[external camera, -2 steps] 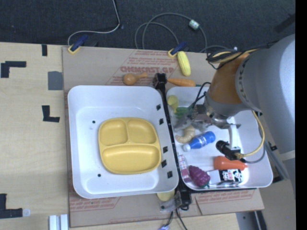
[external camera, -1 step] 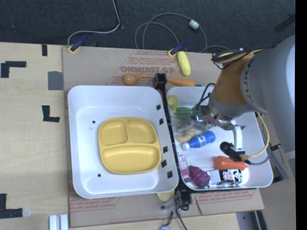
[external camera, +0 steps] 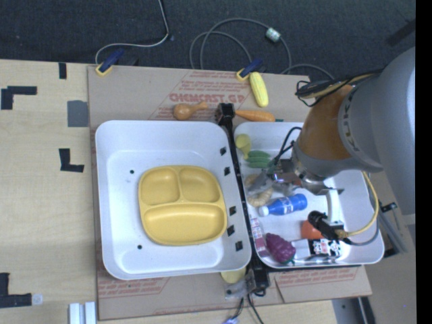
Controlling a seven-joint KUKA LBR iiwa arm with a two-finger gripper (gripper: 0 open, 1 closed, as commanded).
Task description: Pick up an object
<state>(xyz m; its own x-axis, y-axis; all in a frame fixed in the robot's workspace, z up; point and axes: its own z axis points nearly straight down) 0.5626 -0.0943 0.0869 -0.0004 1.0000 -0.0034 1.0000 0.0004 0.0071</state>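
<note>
The hand (external camera: pixel 282 175) hangs low in the right bin (external camera: pixel 368 248) amid clutter; whether it grips anything cannot be told. Just beside it lies a smooth blue plastic bottle (external camera: pixel 285 205), long axis running left-right, white cap leftward. A knobbly purple grape bunch (external camera: pixel 279 248) sits nearby. The left bin (external camera: pixel 115 147) holds a glossy yellow divided plate (external camera: pixel 181 204).

Grey arm (external camera: pixel 378 113) with orange band reaching in from the right, claw (external camera: pixel 275 177) low and pointing left
</note>
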